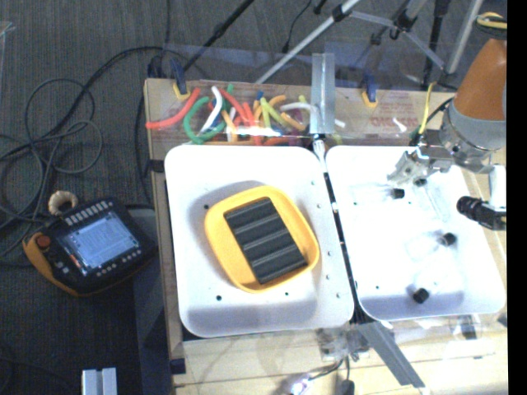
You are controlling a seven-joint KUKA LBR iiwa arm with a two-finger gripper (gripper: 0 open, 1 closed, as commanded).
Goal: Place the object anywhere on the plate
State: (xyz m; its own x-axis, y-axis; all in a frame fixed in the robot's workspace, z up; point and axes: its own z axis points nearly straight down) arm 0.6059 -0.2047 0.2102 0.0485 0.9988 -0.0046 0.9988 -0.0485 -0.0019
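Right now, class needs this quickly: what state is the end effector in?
End effector: over the far part of the right bin; open or closed cannot be told, and nothing is seen held in it.

A dark ribbed block [265,241] lies flat (slightly angled) on the yellow plate [218,245].

The yellow plate [216,235] looks like smooth plastic. The dark ridged object [265,241] on it appears matt. Both white bins [247,164] seem smooth, slightly glossy plastic.

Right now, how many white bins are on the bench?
2. The left bin holds a yellow plate with a dark ridged block on it. The right bin lies beside it, under the arm.
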